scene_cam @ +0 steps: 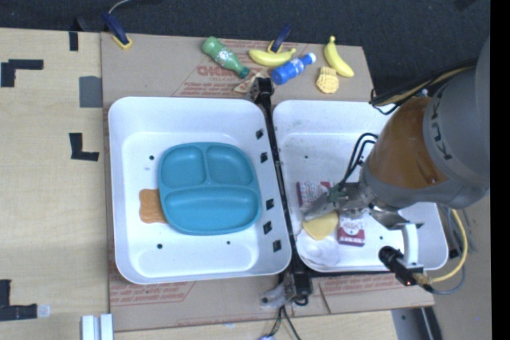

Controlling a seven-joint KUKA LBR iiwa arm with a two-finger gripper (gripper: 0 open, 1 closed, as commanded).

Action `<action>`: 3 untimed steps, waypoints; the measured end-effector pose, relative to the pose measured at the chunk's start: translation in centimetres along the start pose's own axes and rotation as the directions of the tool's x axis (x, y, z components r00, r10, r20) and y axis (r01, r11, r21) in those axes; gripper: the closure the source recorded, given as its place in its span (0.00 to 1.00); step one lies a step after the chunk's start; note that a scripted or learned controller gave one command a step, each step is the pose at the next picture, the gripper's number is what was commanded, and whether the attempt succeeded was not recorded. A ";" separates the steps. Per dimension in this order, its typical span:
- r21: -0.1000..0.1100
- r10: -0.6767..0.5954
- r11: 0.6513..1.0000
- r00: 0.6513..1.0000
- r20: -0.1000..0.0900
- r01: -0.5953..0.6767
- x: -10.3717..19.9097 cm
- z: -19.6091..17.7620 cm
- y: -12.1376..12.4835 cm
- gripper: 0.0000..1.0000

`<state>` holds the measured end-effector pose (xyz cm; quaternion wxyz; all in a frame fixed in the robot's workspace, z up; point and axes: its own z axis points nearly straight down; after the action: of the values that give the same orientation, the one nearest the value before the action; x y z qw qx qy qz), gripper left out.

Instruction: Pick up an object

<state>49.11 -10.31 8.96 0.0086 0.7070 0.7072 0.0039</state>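
Camera view: my gripper (328, 201) is low at lower right; I cannot tell its state. It may slip off the yellow piece (319, 227).

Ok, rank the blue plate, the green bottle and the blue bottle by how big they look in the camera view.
1. Blue plate, by far the largest.
2 and 3. Green bottle and blue bottle: too alike to rank; both lie behind the bins, about equally far from the camera.

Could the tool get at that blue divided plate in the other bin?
Probably, yes. The blue plate lies uncovered in the left bin, nothing on top. The tool sits low in the right bin, so it must cross the divider.
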 end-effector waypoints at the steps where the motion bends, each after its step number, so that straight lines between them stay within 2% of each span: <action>1: -0.003 -0.001 1.000 1.000 -0.001 0.001 -0.1 0.0 -0.1 0.00; 2: 0.007 -0.003 1.000 1.000 -0.008 0.003 -0.9 0.1 0.2 0.00; 3: -0.001 0.001 1.000 1.000 0.001 -0.001 0.5 0.0 -0.2 0.00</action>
<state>48.87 -9.77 8.95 0.0093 0.7074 0.7067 0.0037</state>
